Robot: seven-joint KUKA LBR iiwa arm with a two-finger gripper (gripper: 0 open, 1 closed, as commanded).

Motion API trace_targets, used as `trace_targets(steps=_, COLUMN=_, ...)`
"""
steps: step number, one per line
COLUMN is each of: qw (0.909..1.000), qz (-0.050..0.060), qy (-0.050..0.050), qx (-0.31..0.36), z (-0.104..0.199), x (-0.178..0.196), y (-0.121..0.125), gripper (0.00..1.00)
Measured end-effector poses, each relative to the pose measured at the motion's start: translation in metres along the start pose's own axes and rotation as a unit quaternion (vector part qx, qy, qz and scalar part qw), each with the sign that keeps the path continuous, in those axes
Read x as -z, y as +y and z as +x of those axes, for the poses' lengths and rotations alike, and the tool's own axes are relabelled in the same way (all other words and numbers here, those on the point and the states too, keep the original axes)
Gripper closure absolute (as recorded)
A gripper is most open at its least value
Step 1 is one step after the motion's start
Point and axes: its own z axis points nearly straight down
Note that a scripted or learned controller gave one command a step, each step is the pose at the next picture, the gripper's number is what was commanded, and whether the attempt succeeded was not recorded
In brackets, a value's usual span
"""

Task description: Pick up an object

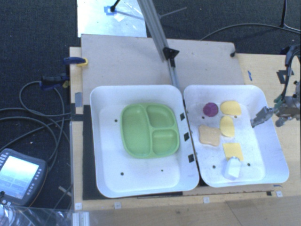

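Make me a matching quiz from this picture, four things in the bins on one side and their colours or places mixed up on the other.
Things:
1. divided plate
2. ball
3. square block
4. gripper

Descriptions:
A. purple, right bin
B. over the right bin's right side
C. green, left bin
D. yellow, just above the white object

Pairs: 1-C, 2-A, 3-D, 4-B

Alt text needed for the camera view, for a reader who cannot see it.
The gripper hangs over the right bin's right side, beside a purple ball, yellow pieces and a white block. The left bin holds a green divided tray.
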Motion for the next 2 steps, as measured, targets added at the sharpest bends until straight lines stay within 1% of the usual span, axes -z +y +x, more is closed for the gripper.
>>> trace_targets(steps=1, qw=1.0, qz=0.0, qy=0.0, qx=-0.001, z=0.0, x=0.0, y=0.0, gripper=0.0)
trace_targets(steps=2, qw=1.0, qz=0.002, qy=0.0, qx=-0.003, z=0.006, x=-0.043, y=0.001, gripper=0.0)
